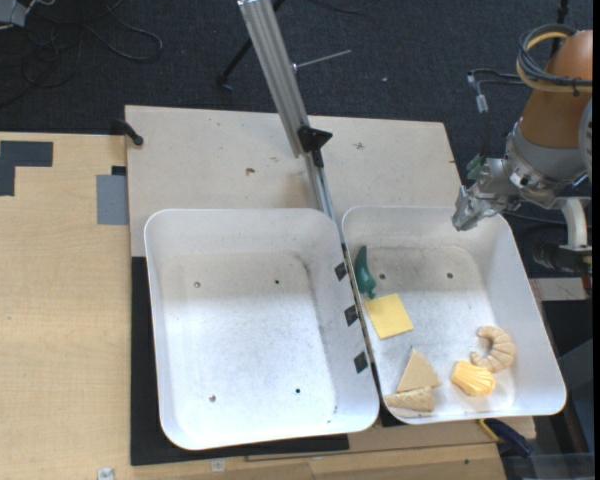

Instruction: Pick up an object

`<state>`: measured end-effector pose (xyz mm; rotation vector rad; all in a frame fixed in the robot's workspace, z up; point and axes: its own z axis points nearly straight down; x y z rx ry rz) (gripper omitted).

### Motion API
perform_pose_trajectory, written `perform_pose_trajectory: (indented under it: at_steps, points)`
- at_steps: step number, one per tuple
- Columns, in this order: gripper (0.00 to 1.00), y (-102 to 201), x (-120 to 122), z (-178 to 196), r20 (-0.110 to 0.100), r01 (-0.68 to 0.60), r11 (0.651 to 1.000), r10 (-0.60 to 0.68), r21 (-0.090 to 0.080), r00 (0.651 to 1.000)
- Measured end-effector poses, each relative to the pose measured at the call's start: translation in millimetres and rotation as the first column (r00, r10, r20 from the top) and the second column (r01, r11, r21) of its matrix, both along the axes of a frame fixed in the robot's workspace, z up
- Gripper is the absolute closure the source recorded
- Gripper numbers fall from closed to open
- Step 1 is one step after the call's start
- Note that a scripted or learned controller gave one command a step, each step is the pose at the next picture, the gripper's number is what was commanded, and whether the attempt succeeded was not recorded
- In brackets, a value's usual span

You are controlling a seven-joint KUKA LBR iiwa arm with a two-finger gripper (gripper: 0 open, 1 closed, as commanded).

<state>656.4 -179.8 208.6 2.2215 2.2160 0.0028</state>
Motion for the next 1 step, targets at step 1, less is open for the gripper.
perform_pose_trajectory:
  at_steps: [1]
  points:
    - [1.0,-1.1,0.4,22.7,-0.002,-0.003,1.0,0.003,0.001,1.0]
